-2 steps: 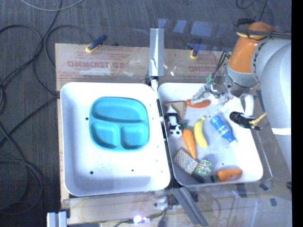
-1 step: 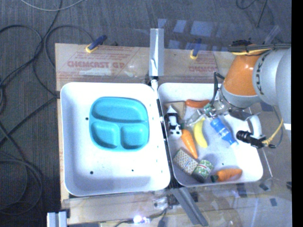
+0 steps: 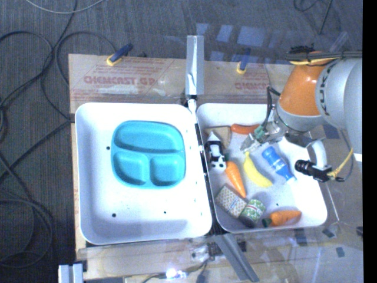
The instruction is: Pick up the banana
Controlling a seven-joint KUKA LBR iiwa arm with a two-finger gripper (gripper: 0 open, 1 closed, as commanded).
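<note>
The yellow banana (image 3: 257,171) lies in the middle of the right bin (image 3: 321,214), running from upper left to lower right. My gripper (image 3: 257,139) hangs just above the banana's upper end, at the tip of the grey arm with the orange band (image 3: 301,93) that reaches in from the right. I see nothing held in it. A blue bottle (image 3: 277,163) lies close against the banana's right side, partly under the wrist.
Left of the banana lie an orange carrot (image 3: 235,178) and a black-and-white toy (image 3: 215,153). Another orange piece (image 3: 243,128) sits behind the gripper. A patterned block (image 3: 230,200), a green roll (image 3: 255,208) and an orange item (image 3: 284,217) lie near the front. The left bin (image 3: 94,205) holds a blue divided tray (image 3: 148,153).
</note>
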